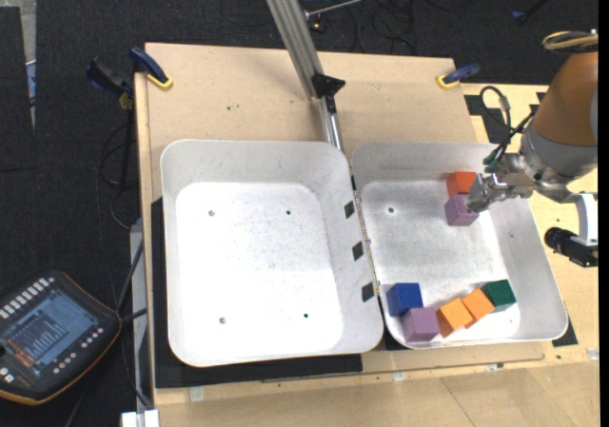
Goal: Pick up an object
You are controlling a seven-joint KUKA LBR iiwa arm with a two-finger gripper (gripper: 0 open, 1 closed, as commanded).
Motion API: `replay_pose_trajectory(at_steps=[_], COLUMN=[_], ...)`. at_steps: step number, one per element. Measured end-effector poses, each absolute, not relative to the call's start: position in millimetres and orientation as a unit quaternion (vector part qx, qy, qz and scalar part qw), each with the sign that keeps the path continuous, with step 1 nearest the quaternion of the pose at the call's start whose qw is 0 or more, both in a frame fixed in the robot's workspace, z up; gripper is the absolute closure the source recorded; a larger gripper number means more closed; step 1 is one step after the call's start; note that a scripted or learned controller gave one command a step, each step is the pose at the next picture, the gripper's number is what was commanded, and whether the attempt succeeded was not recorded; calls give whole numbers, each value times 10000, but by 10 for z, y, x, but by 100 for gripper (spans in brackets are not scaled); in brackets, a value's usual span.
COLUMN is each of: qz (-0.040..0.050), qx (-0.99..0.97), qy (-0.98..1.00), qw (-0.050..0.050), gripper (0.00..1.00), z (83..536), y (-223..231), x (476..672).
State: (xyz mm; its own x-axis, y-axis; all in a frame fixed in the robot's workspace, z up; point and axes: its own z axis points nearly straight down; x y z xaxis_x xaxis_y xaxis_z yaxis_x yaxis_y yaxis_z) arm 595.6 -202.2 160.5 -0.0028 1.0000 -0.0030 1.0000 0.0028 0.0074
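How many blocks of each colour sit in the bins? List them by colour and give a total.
Purple blocks: 2
Orange blocks: 2
Blue block: 1
Green block: 1
Total: 6, all in the right bin.

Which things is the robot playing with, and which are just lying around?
For the job: gripper, purple block and orange block beside it, right bin.

Lying about: blue block, second purple block, second orange block, green block, left bin, handheld controller.
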Motion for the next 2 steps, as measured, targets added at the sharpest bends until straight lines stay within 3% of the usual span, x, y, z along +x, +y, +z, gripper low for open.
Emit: replay_pose_trajectory(at_steps=[2], qz=[12], qx=[7060], qy=[7082], qw=[27], gripper=[100], z=[2384], y=[-1999], x=[5992])
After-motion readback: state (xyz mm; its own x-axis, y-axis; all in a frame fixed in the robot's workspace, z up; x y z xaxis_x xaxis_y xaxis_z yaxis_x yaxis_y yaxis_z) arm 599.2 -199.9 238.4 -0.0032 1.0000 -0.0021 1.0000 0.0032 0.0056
